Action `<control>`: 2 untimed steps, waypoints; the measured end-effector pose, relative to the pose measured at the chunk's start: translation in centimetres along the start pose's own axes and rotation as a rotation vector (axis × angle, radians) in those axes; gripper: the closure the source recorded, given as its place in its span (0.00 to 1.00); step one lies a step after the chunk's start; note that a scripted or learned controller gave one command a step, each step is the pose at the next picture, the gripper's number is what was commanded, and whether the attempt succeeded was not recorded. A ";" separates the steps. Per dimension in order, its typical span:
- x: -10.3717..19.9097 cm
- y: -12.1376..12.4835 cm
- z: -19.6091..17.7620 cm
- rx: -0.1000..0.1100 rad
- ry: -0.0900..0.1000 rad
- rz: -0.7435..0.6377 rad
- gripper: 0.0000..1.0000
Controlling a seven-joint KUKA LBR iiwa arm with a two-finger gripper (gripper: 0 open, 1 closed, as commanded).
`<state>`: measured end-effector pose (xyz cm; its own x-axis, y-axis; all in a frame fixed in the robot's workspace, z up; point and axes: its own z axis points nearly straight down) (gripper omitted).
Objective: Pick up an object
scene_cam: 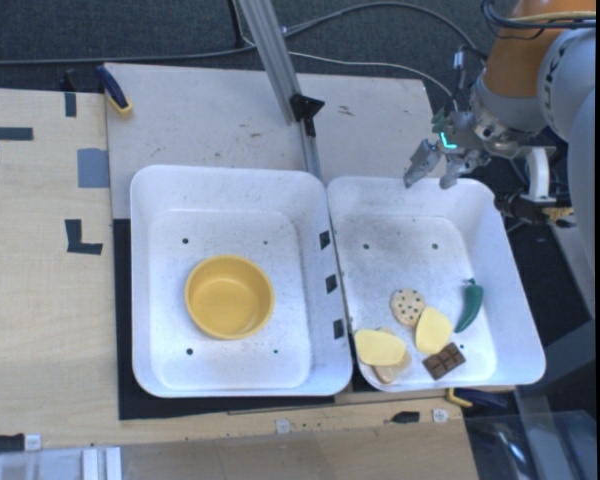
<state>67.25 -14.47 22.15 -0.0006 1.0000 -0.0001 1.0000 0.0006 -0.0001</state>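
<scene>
The right bin (500, 268) holds several small items near its front: a round cookie (407, 306), two yellow chip-like pieces (380, 347) (433, 330), a brown chocolate piece (443, 361) and a green chili pepper (469, 305). A yellow bowl (229, 296) sits in the left bin (160, 208). My gripper (433, 171) hangs above the back rim of the right bin, well away from the items. Its two fingers stand apart, open, with nothing between them.
A slanted metal pole (280, 58) runs down to the gap between the bins. A black cable (380, 13) lies on the bench behind. A yellow-and-blue clamp (114, 90) sits at the back left corner of the bench.
</scene>
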 end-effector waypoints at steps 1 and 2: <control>0.0 0.0 0.0 0.000 0.000 0.000 0.00; 0.7 0.1 6.1 0.005 0.001 0.000 0.00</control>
<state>67.36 -13.78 16.03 -0.0008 1.0000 0.0007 1.0000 0.0008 -0.0054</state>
